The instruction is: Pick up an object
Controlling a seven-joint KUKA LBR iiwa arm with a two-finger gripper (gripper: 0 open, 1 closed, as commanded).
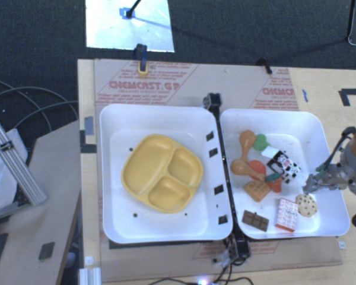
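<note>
Claw (313, 184) at right edge of frame, poised low over the right bin (326, 136) just above the cookie (307, 205), a likely target; its finger state cannot be told. Yellow tray (161, 172) fills the left bin (110, 159).

Even, slightly cool overhead light, soft shadows, mild glare on the white bins (166, 114), overall softness.

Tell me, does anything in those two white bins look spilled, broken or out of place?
Nothing looks spilled or broken. The yellow three-compartment plastic tray sits askew in the left white bin, and the small toy foods lie jumbled in the right white bin.
</note>
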